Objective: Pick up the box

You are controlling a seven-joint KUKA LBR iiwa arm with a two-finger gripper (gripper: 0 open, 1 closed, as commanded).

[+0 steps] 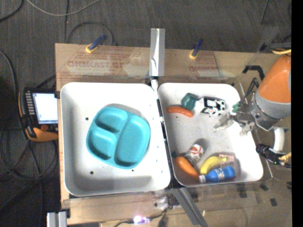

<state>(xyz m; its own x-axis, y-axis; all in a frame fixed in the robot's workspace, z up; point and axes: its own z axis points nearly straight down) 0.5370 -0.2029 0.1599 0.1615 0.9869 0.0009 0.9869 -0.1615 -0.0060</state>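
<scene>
Camera view shows the fingers (233, 122) spread apart and grasping nothing, hovering over the right-hand bin (246, 171) near its outer wall. The box (213, 105), a small black-and-white carton, lies just beyond the fingers and a little toward the bins' shared wall, close but not touching them.

The likely trouble is a miss: the box lies flat and off to one side of the fingers, so a straight descent could close on bare bin floor or nudge the carton away. A teal block (189, 100) and an orange sausage-like toy (180, 111) sit just past the box, so a push might jam it against them.

On the near side of the fingers lie a can (194, 152), a carrot (186, 166), a banana (214, 162) and a blue bottle (218, 174), all well clear. Far beyond, the other bin holds a teal divided plate (119, 136).
</scene>
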